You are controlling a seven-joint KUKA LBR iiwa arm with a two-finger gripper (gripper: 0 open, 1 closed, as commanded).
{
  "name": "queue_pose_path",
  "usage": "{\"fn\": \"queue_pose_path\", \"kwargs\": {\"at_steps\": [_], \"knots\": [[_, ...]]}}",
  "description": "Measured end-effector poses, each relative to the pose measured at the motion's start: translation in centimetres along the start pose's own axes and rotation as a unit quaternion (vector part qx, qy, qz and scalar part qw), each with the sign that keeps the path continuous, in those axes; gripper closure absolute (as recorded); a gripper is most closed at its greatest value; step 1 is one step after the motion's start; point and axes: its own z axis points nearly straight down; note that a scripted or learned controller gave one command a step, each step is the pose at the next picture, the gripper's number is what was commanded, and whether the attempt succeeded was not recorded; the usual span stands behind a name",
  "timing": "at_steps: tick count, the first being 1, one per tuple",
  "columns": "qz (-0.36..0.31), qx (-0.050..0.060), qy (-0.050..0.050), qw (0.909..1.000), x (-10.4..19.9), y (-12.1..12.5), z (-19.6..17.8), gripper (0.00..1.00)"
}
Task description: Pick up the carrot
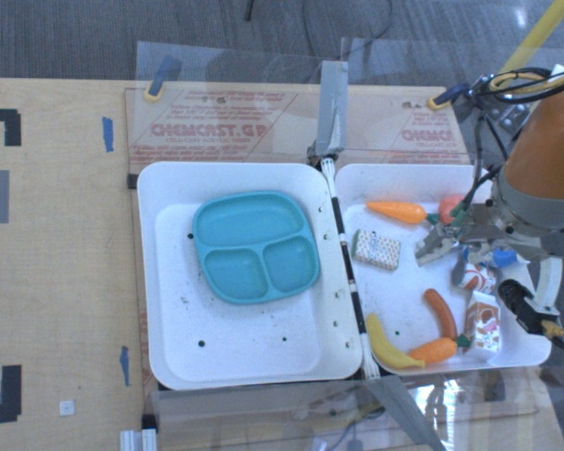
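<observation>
One gripper (436, 245) beside carrot (398, 212)

Orange carrot (398, 211), teal plate (256, 246), white bins (160, 252), yellow banana (385, 345), reddish-brown sausage (442, 312), white speckled sponge (377, 249)

My arm (545, 172) runs off the right edge of the frame, so I can't see its base. It covers part of a red item (450, 207) at the right bin's upper right. I can't read the claw's (439, 244) fingers.
</observation>
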Motion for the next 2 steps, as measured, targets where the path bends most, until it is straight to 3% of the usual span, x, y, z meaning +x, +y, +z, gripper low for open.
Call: {"fn": "queue_pose_path", "kwargs": {"at_steps": [1,2], "knots": [[0.006,-0.003,-0.001,1.0,0.9,6.1,-4.7,0.0],[-0.041,-0.001,-0.001,0.9992,4.7,10.8,1.7,0.0]]}}
